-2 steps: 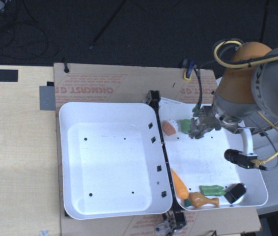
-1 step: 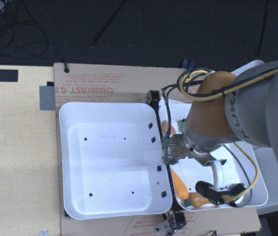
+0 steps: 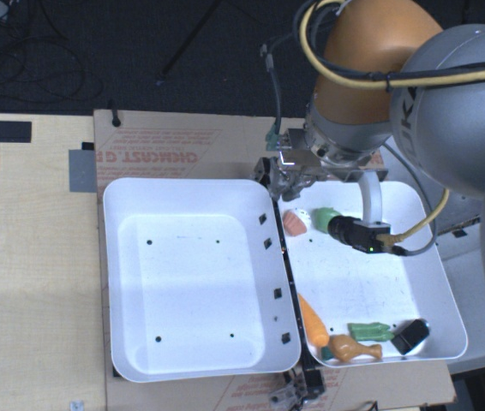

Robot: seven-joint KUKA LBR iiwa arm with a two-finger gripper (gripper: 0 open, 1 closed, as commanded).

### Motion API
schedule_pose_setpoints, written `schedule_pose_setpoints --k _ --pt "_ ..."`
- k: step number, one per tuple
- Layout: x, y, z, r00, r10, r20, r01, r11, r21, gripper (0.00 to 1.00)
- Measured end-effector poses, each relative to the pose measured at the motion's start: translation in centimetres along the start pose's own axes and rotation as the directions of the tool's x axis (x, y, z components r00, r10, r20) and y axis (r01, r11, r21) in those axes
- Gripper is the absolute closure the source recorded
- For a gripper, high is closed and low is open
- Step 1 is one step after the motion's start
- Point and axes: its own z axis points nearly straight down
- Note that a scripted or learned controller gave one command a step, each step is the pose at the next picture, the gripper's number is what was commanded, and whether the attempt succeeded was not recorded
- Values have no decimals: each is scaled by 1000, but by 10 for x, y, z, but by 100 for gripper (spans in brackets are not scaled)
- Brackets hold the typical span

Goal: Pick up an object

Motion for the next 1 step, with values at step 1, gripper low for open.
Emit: schedule_pose_setpoints --k 1 --pt "30 -3 140 1000 2 4 -2 1000 31 100"
